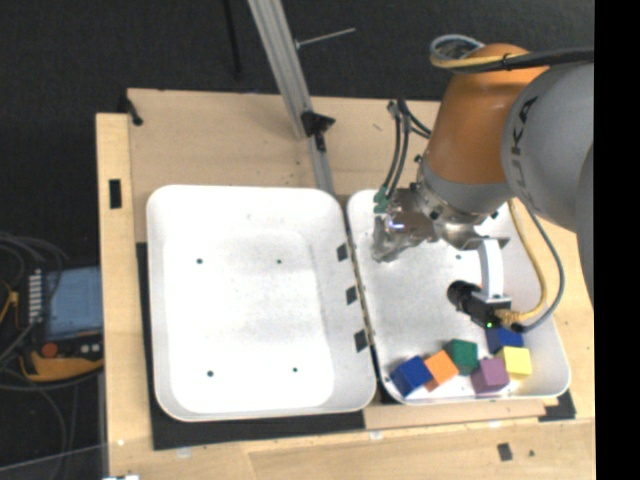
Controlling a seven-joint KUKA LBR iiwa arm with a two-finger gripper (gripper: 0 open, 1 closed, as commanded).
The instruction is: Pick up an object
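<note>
Several small blocks lie along the near edge of the right bin [420,298]: a blue one [410,375], an orange one [440,367], a green one [463,353], a purple one [489,374], a yellow one [517,361] and another blue one [511,339]. My gripper [388,240] hangs over the far left part of the right bin, well away from the blocks. Nothing shows between its fingers. The arm's orange band and grey wrist cover the bin's far right corner.
The left bin [250,298] sits beside the right one, joined by black clips along the shared rim. A slanted metal rail [285,68] rises behind the bins. A black cable-mounted unit [468,298] hangs over the right bin above the blocks.
</note>
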